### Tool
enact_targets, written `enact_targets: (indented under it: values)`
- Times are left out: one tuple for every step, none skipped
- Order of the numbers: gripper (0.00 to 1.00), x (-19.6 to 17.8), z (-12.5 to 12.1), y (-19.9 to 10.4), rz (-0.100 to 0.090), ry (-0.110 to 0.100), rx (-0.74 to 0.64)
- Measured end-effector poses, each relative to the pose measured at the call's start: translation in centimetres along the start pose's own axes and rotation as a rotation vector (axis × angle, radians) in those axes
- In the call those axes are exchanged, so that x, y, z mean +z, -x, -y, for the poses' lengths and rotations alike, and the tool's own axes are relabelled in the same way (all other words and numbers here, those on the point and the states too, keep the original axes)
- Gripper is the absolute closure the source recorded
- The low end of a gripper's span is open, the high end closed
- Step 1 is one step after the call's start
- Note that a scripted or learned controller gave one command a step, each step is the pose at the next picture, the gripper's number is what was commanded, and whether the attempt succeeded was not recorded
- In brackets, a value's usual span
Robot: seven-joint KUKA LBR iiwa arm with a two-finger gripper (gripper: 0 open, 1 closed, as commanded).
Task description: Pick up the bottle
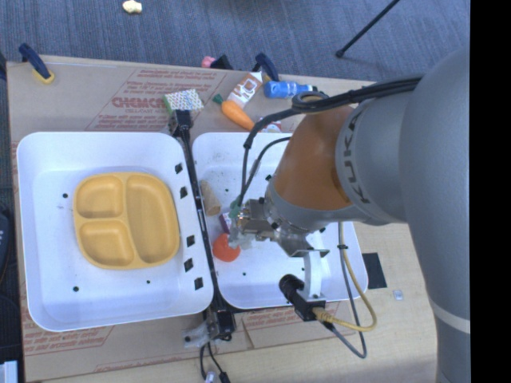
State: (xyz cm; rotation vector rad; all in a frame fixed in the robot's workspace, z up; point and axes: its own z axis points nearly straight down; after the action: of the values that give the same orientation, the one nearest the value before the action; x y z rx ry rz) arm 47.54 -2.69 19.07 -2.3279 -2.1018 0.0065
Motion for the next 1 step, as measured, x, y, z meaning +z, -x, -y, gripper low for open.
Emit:
enact_targets:
  values:
    - [1.0, -9.69, -0.33, 2.65, 0.001, 0.005, -0.135]
